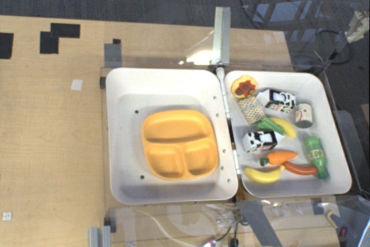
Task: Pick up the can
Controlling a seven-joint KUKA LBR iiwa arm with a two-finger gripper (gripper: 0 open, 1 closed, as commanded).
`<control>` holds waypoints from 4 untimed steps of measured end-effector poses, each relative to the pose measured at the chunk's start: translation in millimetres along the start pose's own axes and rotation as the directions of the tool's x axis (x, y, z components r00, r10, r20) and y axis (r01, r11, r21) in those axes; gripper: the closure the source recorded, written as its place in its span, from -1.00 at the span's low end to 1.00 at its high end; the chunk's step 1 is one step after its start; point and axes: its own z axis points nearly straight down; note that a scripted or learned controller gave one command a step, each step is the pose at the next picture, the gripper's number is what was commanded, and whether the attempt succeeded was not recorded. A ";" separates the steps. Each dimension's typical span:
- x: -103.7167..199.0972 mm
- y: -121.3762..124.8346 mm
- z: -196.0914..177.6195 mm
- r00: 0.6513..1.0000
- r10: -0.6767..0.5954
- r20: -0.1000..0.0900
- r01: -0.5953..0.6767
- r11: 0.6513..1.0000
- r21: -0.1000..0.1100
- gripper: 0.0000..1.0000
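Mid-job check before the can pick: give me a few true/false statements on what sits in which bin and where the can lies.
1. The can lies in the right bin. True.
2. The yellow tray sits in the right bin. False: it is in the left bin.
3. The green bottle lies near the can. True.
4. The can rests on the yellow tray. False: it is among the toys, beside a black-and-white carton.

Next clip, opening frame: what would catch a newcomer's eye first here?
The big yellow divided tray lying alone in the left bin stands out first. Next comes the crowded right bin, packed with toy food: a banana, a carrot, a green bottle and two cow-patterned cartons. The small grey can sits near that bin's right wall.
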 end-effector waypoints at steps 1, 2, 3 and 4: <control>-4.7 23.4 -20.5 0.982 -0.190 -0.005 0.190 0.982 0.005 1.00; -2.5 1.0 -19.7 0.905 -0.425 -0.008 0.425 0.905 0.004 1.00; -3.0 12.9 -21.1 0.775 -0.633 -0.006 0.633 0.775 0.000 1.00; 2.6 5.3 -20.0 0.635 -0.772 -0.008 0.772 0.635 -0.001 1.00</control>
